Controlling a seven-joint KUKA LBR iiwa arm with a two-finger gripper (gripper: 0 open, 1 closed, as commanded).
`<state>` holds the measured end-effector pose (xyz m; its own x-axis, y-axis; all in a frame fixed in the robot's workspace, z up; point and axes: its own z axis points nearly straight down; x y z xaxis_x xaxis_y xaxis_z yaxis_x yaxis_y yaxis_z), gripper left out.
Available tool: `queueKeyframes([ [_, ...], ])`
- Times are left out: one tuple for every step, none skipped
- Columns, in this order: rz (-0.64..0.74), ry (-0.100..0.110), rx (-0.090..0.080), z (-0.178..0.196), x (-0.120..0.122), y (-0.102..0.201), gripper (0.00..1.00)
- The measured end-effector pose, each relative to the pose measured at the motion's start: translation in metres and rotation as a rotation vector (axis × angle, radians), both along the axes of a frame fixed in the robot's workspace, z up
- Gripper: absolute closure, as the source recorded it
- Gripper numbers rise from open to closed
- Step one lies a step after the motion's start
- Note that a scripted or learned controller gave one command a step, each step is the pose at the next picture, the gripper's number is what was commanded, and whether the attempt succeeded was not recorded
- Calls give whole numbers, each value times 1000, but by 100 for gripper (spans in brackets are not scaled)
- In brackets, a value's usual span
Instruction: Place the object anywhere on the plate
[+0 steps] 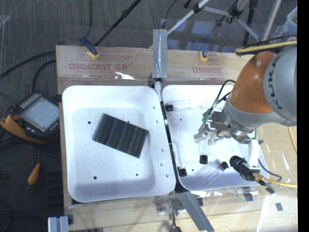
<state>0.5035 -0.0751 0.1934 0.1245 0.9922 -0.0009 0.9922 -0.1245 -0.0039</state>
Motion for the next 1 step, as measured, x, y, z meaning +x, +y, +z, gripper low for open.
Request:
queueKeyframes([
  [33,1,-2,-11,76,63,100],
])
